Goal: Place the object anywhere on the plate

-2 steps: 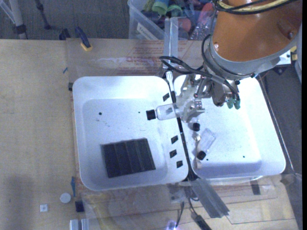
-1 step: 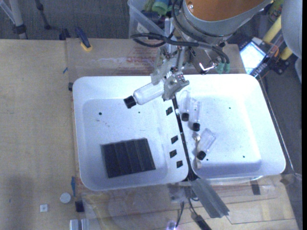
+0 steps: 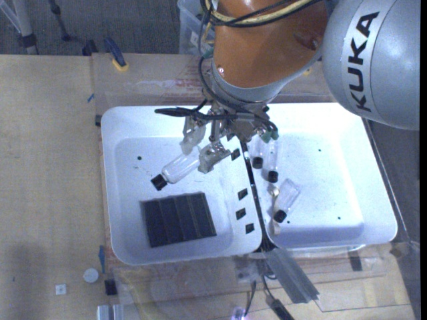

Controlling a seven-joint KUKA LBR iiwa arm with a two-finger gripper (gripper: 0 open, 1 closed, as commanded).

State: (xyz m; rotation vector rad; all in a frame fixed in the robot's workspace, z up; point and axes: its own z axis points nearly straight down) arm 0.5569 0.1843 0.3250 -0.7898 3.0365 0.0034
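You're gripping a small clear bottle [image 3: 179, 170] in the gripper [image 3: 208, 153], fingers closing on its upper end; it's looking light, slippery, so hold mid-body over the dark plate [image 3: 178, 219].

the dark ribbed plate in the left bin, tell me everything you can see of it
The plate is a dark, near-black, roughly square slab with parallel ridges along it, matte like plastic or rubber. It lies flat, slightly rotated, on the floor of the left bin, towards its near side. Nothing rests on it; the small clear bottle lies apart, beyond it.
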